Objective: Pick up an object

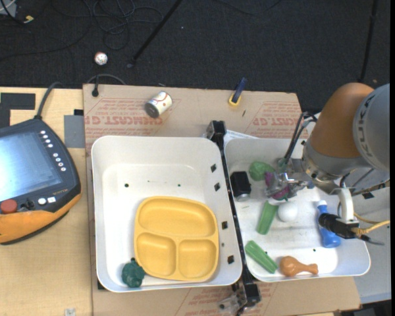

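Gripper point(280, 184) low in the right bin point(355, 265), among clutter; finger spread not readable. Just below it a white ball point(288, 211). Beside that a green cylinder point(266, 217), long axis running steeply, top end toward the gripper. Second green cylinder point(260, 256) lies diagonal near the front wall, orange toy point(296, 266) to its right. Left bin point(112, 176) holds a yellow divided tray point(176, 237).

Grey arm point(355, 133) reaching in from right, orange band above wrist, claw point(281, 184) angled downward
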You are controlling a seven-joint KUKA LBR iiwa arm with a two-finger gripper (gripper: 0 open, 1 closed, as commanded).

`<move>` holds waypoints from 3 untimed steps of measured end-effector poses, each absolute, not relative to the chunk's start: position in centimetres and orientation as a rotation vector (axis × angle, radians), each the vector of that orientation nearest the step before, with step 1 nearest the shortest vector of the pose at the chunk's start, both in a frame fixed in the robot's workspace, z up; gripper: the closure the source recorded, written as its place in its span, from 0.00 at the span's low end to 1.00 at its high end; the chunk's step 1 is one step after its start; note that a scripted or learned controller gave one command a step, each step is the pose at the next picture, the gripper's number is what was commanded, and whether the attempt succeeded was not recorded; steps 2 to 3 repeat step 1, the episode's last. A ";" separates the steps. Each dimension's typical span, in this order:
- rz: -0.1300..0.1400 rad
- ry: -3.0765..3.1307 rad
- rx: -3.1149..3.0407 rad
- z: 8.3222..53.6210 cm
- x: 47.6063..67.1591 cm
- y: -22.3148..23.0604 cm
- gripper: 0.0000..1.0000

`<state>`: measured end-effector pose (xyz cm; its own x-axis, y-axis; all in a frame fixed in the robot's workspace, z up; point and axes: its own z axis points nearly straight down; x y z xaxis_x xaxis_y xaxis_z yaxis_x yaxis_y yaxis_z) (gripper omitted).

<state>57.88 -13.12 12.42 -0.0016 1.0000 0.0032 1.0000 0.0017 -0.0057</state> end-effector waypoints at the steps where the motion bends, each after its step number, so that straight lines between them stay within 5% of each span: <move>1: -0.012 -2.232 -2.219 22.7 61.6 -7.5 1.00; 3: -0.012 -2.232 -2.219 22.7 61.6 -7.5 1.00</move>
